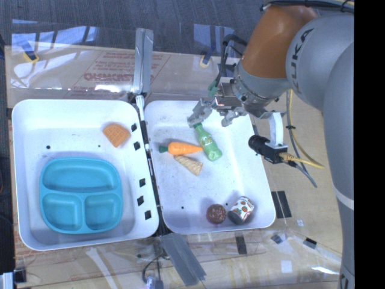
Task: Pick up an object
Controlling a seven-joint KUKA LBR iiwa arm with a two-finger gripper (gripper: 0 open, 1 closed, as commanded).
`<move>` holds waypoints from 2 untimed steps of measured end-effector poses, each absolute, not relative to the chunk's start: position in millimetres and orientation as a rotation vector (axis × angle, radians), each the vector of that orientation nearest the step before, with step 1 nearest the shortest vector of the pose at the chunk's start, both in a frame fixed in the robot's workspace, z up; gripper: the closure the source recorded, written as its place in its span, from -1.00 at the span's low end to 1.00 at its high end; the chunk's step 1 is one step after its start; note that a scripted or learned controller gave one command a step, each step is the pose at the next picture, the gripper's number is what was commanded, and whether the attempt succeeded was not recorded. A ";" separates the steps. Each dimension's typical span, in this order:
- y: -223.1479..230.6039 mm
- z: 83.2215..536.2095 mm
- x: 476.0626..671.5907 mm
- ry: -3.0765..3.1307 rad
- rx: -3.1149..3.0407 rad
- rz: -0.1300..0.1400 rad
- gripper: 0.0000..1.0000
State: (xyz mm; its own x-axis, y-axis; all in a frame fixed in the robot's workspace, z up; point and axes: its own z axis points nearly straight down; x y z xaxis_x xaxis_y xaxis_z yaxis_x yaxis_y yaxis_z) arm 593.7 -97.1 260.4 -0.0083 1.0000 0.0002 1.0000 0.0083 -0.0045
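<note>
Left bin (24,161): one blue three-compartment tray (81,193) flat in the lower half, one orange waffle-like piece (117,134) up near the divider. Right bin (255,179): one carrot (182,149), long axis roughly level, green leafy end left, tip pointing right; one tan cone-shaped piece (190,165) just below it, touching or nearly so. One green bottle (207,142), long axis diagonal, cap end up-left, base down-right, light green body with a paler label; it sits just right of the carrot tip, mid-upper part of the bin. One brown ball (216,214) and one patterned cup-like item (242,209) side by side at the bottom edge. Hand (211,118) hangs over the bottle's top end, fingers spread, nothing between them.
</note>
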 end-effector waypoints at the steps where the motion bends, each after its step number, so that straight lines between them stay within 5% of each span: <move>1: -129.8 105.5 626.3 -2.430 -1.986 0.004 -1.00; 2: -119.0 91.1 566.8 -2.399 -2.023 0.003 -1.00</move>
